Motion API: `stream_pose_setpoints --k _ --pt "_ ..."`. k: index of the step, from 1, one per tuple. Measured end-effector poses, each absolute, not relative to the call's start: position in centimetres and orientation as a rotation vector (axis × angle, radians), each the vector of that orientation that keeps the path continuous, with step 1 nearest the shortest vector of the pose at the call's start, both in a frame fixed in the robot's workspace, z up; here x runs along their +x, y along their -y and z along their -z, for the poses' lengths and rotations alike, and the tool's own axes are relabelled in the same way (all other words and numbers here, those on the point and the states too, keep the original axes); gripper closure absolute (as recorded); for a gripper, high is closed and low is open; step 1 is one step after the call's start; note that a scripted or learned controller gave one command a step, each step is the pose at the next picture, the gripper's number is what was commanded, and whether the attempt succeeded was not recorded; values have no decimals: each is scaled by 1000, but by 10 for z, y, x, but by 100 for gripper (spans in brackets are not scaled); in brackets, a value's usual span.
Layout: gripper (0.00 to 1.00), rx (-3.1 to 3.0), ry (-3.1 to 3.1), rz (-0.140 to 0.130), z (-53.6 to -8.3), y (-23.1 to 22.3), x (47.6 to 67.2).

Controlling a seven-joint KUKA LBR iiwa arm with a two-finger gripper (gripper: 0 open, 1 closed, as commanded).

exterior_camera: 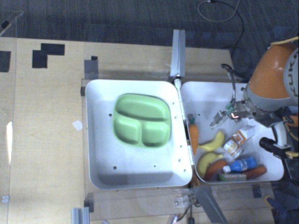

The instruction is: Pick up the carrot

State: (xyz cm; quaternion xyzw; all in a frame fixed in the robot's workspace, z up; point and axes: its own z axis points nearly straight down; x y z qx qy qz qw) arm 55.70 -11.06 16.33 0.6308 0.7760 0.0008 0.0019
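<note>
The carrot (193, 137) is a short orange root with a dark green stub at its top. It lies lengthwise against the left wall of the right bin (205, 94). My gripper (220, 117) hangs over the middle of that bin, to the right of the carrot and a little farther back, clearly apart from it. Its fingers point left toward the carrot and stand open with nothing between them. The arm's orange band (273, 71) sits at the right edge.
A banana (211, 142) lies just right of the carrot, with a yellow-green fruit (206, 161), a red sausage (216, 168), a blue bottle (240, 164) and a small labelled bottle (233, 144) crowding the bin's front. A green divided plate (141, 119) fills the left bin (98, 162).
</note>
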Motion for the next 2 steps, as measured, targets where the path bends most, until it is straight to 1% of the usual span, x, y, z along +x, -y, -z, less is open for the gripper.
stream_pose_setpoints --k 1,2 --pt "0 1993 -2419 -7 -97 91 534" --pt "100 1989 -2417 -12 -107 90 536"
